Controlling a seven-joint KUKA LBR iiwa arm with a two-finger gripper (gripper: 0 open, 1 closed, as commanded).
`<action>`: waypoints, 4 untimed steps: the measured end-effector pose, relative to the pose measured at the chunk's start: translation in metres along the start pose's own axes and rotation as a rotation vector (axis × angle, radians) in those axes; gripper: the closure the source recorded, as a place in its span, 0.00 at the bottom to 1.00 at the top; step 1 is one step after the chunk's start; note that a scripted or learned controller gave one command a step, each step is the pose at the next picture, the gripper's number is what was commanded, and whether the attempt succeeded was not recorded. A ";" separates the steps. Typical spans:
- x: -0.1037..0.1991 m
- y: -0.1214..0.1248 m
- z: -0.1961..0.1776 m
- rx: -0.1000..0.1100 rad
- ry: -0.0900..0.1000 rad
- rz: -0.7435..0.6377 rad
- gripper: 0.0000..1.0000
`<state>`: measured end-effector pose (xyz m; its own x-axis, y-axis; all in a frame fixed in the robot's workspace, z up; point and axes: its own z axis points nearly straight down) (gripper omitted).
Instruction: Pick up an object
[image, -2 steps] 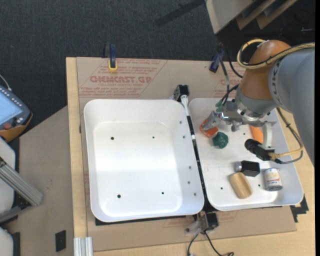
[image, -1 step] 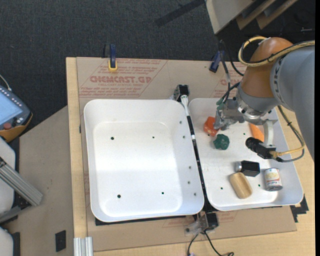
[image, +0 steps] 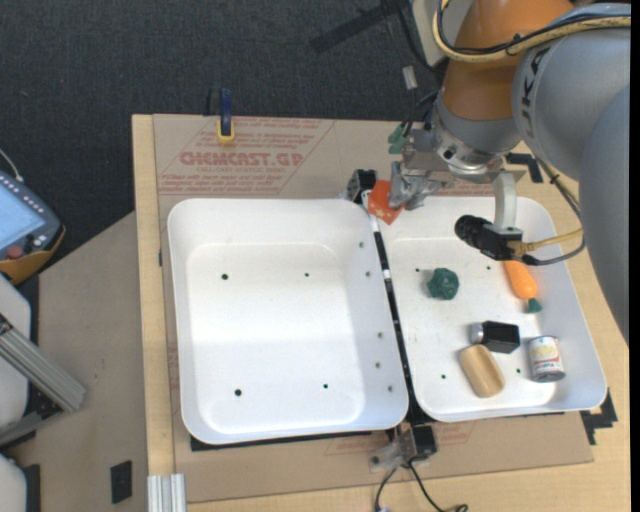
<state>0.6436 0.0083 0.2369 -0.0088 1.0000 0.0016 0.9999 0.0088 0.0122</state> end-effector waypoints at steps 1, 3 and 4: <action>-0.007 -0.062 -0.015 0.017 0.000 0.011 1.00; -0.055 -0.122 -0.038 0.016 0.001 0.005 1.00; -0.111 -0.156 -0.019 0.017 -0.002 0.015 1.00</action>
